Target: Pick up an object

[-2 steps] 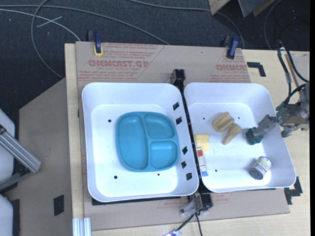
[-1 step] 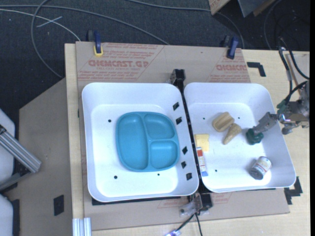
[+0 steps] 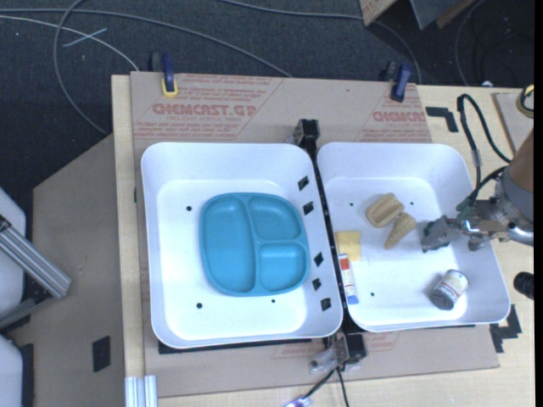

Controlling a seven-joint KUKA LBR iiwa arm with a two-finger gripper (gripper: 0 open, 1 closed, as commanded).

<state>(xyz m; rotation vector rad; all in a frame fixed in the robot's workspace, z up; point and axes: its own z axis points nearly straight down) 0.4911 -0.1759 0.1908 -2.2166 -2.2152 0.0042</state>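
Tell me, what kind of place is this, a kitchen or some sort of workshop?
Most likely a robotics lab bench, not a kitchen. Two white bins sit clamped to a board by blue clamps, loose cables trail across the floor, and a robot arm's gripper reaches in over the right-hand bin.

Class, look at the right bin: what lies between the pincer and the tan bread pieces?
In the camera view, the stretch from the pincer to the tan bread pieces is bare white floor of the right bin.
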